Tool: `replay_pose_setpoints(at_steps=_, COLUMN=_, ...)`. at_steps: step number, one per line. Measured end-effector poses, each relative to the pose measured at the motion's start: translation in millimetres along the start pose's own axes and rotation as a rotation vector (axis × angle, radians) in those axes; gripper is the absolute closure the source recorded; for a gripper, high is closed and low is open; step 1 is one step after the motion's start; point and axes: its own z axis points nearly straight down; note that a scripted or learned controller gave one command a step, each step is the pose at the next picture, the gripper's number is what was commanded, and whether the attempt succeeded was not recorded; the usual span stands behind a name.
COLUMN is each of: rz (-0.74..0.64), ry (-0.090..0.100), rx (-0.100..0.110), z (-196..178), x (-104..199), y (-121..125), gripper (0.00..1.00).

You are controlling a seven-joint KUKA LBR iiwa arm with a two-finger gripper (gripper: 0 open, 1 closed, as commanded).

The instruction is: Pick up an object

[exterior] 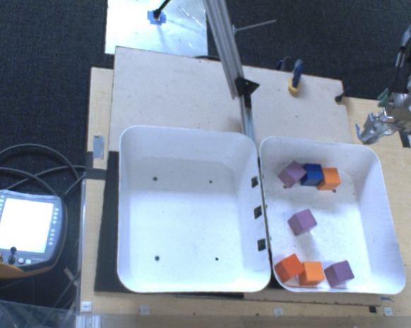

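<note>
The right bin holds several small blocks. A purple block, a blue block and an orange block sit in a row near its far wall. Another purple block lies alone in the middle. At the near wall sit an orange-red block, an orange block and a purple block. My gripper hangs above the bench beyond the right bin's far right corner, away from every block, with nothing in it.
The left bin stands beside the right one. A metal pole slants over the board behind the bins. A yellow-and-blue clamp sits on the board's far edge. A teach pendant lies at far left.
</note>
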Motion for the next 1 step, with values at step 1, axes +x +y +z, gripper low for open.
replay_pose_setpoints(at_steps=1, rz=-0.004, ry=0.003, rx=0.004, z=10.0, x=53.0, y=-13.0, gripper=1.0)
